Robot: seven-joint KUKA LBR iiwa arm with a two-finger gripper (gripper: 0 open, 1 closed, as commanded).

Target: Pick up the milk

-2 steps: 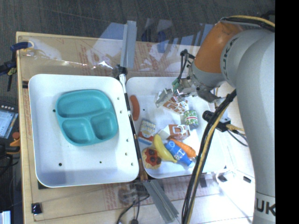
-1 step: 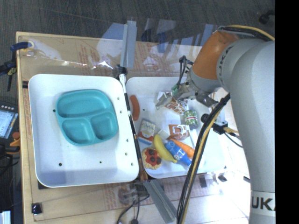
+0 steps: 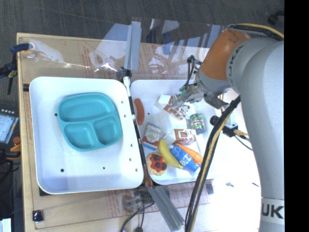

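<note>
Cluttered with toy food, the right bin [image 3: 145, 93] holds the milk [image 3: 176, 108] under the gripper [image 3: 183, 96], apparently reaching to grasp; closing squarely on the carton likely comes next.

Left bin [image 3: 43, 129] has a teal divided plate [image 3: 89, 120] sitting in it, a bit toward 11 o'clock. The right bin [image 3: 147, 93] is packed with toy food: hot dog [image 3: 140, 110] at 9, milk carton [image 3: 177, 109] near the middle, green can [image 3: 197, 123] at 3, and banana [image 3: 166, 151], pizza [image 3: 157, 164] and carrot [image 3: 189, 152] down at 6. The arm [image 3: 241, 62] comes in from 2 o'clock, its gripper [image 3: 183, 96] right over the milk carton, too tangled to tell if it's got it.
</note>
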